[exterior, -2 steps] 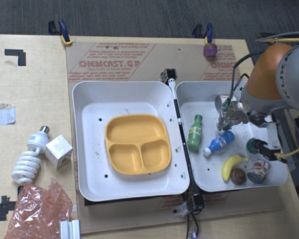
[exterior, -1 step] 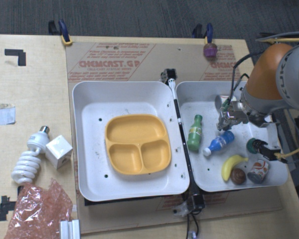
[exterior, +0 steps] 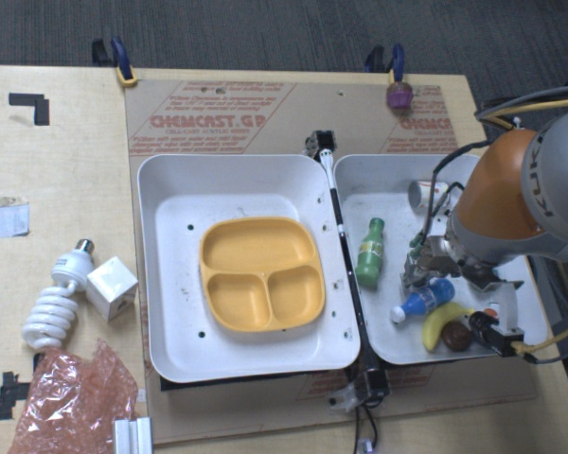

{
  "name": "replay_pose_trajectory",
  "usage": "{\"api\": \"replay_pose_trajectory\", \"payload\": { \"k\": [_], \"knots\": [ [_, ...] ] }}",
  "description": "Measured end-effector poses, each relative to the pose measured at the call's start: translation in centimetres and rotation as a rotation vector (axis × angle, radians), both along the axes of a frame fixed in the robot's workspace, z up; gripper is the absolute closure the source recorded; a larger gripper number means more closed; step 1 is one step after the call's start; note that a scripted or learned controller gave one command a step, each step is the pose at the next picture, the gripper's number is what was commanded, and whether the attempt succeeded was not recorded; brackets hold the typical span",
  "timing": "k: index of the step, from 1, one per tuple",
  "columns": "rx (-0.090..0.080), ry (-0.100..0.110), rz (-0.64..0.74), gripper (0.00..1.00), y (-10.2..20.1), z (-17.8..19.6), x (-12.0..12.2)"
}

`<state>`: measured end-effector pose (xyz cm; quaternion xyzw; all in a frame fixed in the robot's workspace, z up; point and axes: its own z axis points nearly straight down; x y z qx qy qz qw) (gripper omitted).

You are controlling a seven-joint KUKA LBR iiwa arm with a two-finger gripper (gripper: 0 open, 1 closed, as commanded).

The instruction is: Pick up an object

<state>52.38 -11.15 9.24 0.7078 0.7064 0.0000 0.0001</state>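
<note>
Bins sat side by side on the tabletop (exterior: 66, 159), two shallow white ones. The left bin (exterior: 170, 197) held a yellow divided plate (exterior: 262, 274) lying flat near its middle. The right bin (exterior: 379, 173) held the small things: a green bottle (exterior: 369, 253) lying near its left wall, a blue bottle (exterior: 422, 302) with a white cap pointing left, a yellow banana (exterior: 441, 323) just beside the blue bottle, a dark brown round object (exterior: 456, 337) touching the banana's right end, and a white cup (exterior: 422, 194) on its side toward the far wall.

The arm (exterior: 511, 197) reached in from the right, its orange band over the right bin. The pincer (exterior: 421, 270) hung low over the bin — just above the blue bottle and to the right of the green one. Whether it was open or closed could not be told; the arm's own bulk and the dark hardware hid that part, and nothing was visibly held.

Off to the left on the tabletop lay a white spiral light bulb (exterior: 57, 301), a small white box (exterior: 112, 288) touching it, and crumpled pinkish plastic wrap (exterior: 71, 400) at the near edge. A purple object (exterior: 399, 95) rested on the brown board (exterior: 218, 116) beyond the right bin — near a blue clamp (exterior: 396, 61).
</note>
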Motion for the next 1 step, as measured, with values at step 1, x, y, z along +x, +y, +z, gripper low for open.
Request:
{"api": "replay_pose_trajectory", "payload": {
  "k": [1],
  "knots": [
    [0.000, 0.000, 0.001, 0.00, -0.11, 0.00, -4.41]
  ]
}}
